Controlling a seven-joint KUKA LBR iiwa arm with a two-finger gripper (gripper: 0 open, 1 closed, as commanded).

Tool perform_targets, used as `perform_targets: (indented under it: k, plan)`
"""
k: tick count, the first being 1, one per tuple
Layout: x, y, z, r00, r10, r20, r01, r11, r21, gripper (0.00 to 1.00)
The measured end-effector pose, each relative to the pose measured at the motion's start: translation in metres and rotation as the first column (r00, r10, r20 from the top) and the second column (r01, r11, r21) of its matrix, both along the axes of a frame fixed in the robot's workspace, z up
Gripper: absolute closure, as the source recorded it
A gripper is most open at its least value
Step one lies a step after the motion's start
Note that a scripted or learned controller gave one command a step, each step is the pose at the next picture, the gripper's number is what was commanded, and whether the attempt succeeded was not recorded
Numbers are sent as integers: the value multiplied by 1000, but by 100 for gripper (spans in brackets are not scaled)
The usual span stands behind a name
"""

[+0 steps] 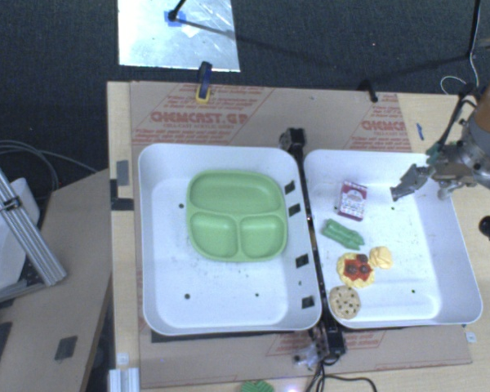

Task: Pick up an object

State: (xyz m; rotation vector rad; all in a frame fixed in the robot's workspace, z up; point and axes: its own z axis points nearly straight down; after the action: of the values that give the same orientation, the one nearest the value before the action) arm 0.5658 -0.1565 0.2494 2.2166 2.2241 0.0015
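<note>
Cookie (345,301) (bin's (453,243) near corner)

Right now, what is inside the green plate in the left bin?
The green plate has three compartments, and all three look bare. It lies flat in the left bin. What is under the plate cannot be seen, because the plate covers that part of the bin floor.

Grey arm (483,155), orange band (above wrist), dark metal gripper (410,182)

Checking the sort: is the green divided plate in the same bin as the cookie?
No, the green divided plate lies in the left bin, while the cookie lies in the right bin.
</note>
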Motion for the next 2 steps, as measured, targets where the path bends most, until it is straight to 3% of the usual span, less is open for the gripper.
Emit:
perform_targets:
  k: [1, 2]
  plan:
    - [-31, 32, -61, 1000, 0, -7, 0, 1000, 3, 0]
    - [-43, 22, -163, 1000, -5, -7, 5, 1000, 2, 0]
